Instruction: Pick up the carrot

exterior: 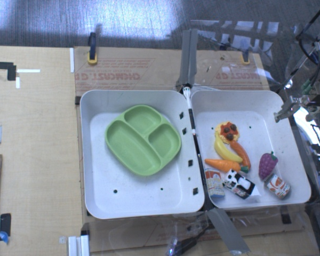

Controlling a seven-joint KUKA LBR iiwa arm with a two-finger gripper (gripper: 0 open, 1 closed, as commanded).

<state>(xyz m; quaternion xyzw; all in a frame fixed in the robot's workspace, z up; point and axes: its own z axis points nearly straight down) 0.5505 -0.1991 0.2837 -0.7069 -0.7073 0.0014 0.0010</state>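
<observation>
Two white bins sit side by side on a wooden bench. In the right bin [277, 143], the carrot [225, 165] lies just below the banana [225, 149], touching it. It looks light, stiff and smooth; its thicker middle seems the best hold. Whether the gripper [288, 111] is wide or narrow cannot be told.

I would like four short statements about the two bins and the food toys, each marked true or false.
1. The green plate lies in the left bin. True.
2. The carrot lies on the plate. False: it lies in the right bin, below the banana.
3. The grapes lie right of the carrot. True.
4. The banana is in the left bin. False: it is in the right bin.
</observation>
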